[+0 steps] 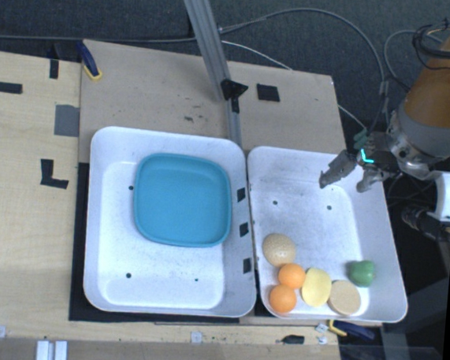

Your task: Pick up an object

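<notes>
My gripper [350,176] hangs over the far right part of the right bin [316,216], its two dark fingers spread apart with nothing between them. Well below it, along the bin's near edge, lie a tan egg-shaped object [278,248], two orange balls [291,276] [282,299], a yellow lemon-like object [317,288], a beige round object [345,297] and a small green object [361,271]. None of them touches the gripper.
The left bin [109,227] holds a blue square plate [183,199]. A grey metal pole [214,48] slants over the bench toward the gap between the bins. Cables trail behind the arm at the upper right.
</notes>
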